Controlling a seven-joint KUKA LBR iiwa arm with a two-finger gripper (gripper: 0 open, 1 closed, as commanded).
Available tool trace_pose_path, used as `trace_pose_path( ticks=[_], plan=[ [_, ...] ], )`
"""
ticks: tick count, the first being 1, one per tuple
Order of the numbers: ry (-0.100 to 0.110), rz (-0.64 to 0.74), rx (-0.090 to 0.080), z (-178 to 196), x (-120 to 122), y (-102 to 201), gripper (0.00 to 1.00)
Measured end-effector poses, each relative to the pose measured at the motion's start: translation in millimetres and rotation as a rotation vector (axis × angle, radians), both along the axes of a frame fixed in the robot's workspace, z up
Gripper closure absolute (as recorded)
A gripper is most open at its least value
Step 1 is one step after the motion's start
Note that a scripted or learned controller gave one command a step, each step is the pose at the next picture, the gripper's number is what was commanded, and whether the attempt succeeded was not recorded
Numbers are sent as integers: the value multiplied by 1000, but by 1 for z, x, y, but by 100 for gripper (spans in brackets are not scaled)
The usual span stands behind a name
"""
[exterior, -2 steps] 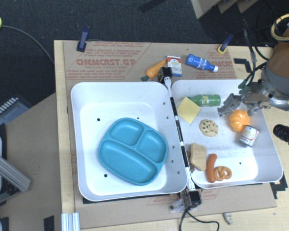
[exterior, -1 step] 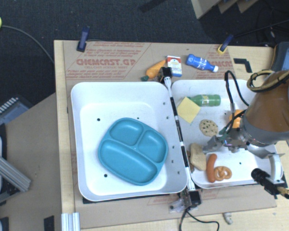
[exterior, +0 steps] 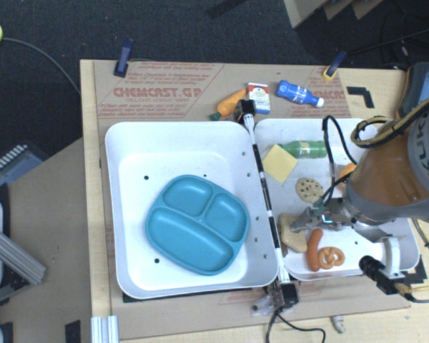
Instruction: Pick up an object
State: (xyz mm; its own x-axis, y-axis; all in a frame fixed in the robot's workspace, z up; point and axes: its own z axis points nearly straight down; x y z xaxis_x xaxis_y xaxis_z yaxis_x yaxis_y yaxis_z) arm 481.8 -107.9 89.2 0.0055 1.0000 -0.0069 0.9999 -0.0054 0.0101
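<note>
The right bin (exterior: 293, 125) holds a yellow cheese slice (exterior: 279, 163), a green bottle (exterior: 304, 148), a chocolate-chip cookie (exterior: 309, 187), a tan bread slice (exterior: 293, 240), a hot dog (exterior: 314, 249) and a pretzel (exterior: 333, 256). My gripper (exterior: 309, 222) hangs low at the bin's front left, just over the top end of the hot dog and the bread slice's edge. The wrist and cables hide what lies directly under it. Nothing is visibly lifted.
A blue divided plate (exterior: 196, 224) lies in the left bin (exterior: 125, 152). Behind the bins on the board lie an orange toy (exterior: 230, 103), a small carton (exterior: 258, 97) and a blue bottle (exterior: 299, 93). The arm's body (exterior: 390, 181) covers the right bin's right side.
</note>
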Motion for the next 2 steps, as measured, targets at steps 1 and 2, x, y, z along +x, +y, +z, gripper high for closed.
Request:
trace_pose_path(
  ticks=[1,2],
  plan=[
    [-1,1,1,0,0,-1,0],
    [-3,-2,-5,0,0,3,0]
  ],
)
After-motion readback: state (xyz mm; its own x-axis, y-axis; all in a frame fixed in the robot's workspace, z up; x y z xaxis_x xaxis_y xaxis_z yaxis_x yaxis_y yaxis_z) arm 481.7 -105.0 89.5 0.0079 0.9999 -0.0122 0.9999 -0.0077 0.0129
